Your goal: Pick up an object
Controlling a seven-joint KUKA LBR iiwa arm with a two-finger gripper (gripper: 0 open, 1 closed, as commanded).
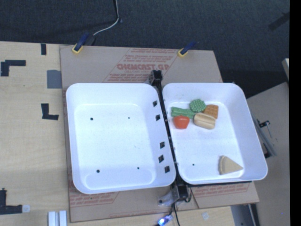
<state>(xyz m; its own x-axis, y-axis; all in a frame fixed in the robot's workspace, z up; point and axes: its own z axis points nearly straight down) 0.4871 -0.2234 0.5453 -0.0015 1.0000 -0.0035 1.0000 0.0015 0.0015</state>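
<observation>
While nothing is lifted yet, toy foods (196, 114) cluster near the right bin's (235, 126) far edge; the pincer's state I cannot tell. Next: descend accurately.

Slanted overhead view of both bins (70, 140)

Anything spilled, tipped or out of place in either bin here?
Nothing stands out. The green piece, red piece, orange piece and tan roll cluster inside the right bin; a tan wedge lies apart near its front corner.
</observation>
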